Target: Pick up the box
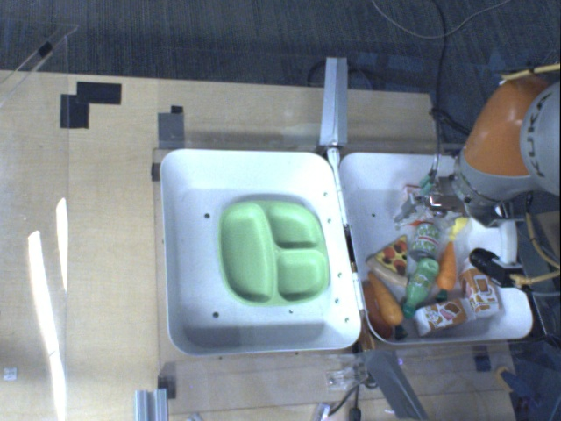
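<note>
we saw the grey arm point(517, 139) with its orange band reach in from the right, over the far part of the right bin point(377, 182). its hand point(421, 202) hung above the bin's upper middle, just beyond the heap of toy groceries. we could not tell whether the hand was open or closed, and we saw nothing held in it.

the box point(480, 295), brown-orange with white patches, lay in the right bin near its right wall, at the near-right edge of the heap and well apart from the hand. just beside it, toward the near wall, lay a second pack point(441, 315) in like colours, tipped on its side and touching or nearly touching the box.

the rest of the heap sat left of the box. an orange carrot point(448, 266) stood close to a green bottle point(421, 281), which slanted through the middle. a pizza slice point(392, 257) lay by the bin's left wall, and a hot dog point(383, 301) lay in the near-left corner. a small bottle with a green label point(427, 235) lay nearest the hand.

the left bin point(184, 235) held a green divided plate point(272, 250) with three compartments, set flat near its middle. both bins rested on the pale wooden desk point(105, 235), which bore a black l-shaped mark point(88, 102) at its far left.
</note>
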### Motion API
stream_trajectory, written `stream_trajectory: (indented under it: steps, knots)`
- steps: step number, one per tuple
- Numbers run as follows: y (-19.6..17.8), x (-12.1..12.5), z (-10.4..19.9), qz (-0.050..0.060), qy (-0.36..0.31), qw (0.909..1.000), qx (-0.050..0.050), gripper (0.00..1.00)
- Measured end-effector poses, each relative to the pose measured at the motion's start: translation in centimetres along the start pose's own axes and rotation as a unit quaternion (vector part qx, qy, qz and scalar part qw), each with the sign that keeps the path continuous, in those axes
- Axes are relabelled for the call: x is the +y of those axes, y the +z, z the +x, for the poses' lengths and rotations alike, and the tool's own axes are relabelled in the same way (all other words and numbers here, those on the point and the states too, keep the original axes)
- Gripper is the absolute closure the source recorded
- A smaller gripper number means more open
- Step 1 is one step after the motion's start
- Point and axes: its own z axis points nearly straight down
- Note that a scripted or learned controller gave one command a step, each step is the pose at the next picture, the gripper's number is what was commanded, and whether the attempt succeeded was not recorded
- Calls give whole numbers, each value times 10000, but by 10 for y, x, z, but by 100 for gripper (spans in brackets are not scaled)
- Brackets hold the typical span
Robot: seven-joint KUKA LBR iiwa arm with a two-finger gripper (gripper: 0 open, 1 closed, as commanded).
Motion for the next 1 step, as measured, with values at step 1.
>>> stream_trajectory:
  steps: [1]
  knots:
    - [47, 72, -36, -10, 104, 9999, -11, 0]
